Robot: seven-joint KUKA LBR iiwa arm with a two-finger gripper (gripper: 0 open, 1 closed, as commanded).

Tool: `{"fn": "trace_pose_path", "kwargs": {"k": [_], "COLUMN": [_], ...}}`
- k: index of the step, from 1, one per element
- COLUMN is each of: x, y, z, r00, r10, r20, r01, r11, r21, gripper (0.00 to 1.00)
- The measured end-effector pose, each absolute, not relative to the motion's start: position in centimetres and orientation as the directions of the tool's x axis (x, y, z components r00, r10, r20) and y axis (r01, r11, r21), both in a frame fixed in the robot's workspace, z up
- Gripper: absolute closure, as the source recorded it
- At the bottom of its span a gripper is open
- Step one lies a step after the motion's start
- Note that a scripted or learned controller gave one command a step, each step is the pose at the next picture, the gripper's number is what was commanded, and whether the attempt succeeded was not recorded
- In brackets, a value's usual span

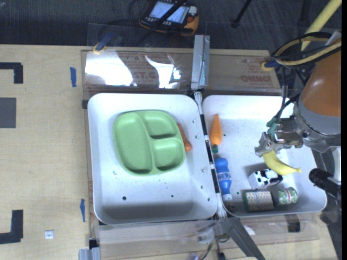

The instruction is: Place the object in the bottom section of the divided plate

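A green divided plate (147,141) lies in the left bin (103,194), with one long section on its left and two smaller ones on its right. My gripper (272,141) is over the right bin (244,118), at its right side. A yellow banana (280,164) lies just below the gripper, its upper end right at the gripper's tip. Whether the banana is touched or held is unclear from this angle.
The right bin also holds an orange carrot (216,130) and a blue bottle (222,175) along its left wall, a black-and-white cow toy (263,178) and a green-labelled can (269,198) near the front. An orange piece (186,140) lies against the plate's right edge.
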State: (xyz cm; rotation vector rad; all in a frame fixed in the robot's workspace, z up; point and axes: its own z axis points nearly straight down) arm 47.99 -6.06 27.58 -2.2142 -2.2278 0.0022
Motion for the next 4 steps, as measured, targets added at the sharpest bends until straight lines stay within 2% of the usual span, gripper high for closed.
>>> {"fn": "trace_pose_path", "kwargs": {"k": [1, 2, 3, 4], "x": [48.1, 51.8, 59.9, 55.5], "y": [0.3, 6.1, 11.4, 12.0], "z": [29.8, 25.5, 20.8, 22.2], "r00": [-0.08, -0.057, -0.259, 0.069], "r10": [0.997, 0.998, 0.966, 0.998], "r20": [-0.001, 0.0, 0.0, 0.0], "r01": [0.997, 0.998, 0.966, 0.998], "r11": [0.08, 0.057, 0.259, -0.069], "r21": [0.001, -0.002, 0.002, -0.004], "gripper": [1.0, 1.0, 1.0, 1.0]}}
